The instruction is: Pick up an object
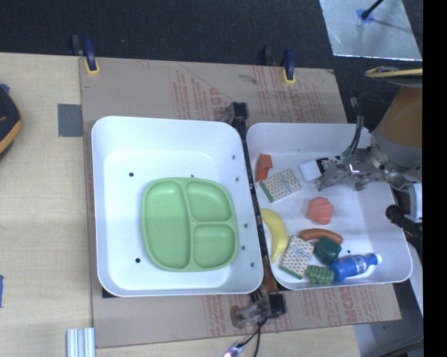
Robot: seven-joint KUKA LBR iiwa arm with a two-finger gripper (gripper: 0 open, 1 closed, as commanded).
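Camera view: tool point(335, 174) above pink ball point(320, 210) (apart)

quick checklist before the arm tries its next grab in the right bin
1. Gripper over the right bin: ok.
2. Nothing seen between the fingers: ok.
3. Finger opening: cannot tell.
4. Pink ball has free space around it: ok.
5. Blue bottle crowded by the dark green item: not ok.
6. Banana lies against the bin's left wall: not ok for an easy grasp.
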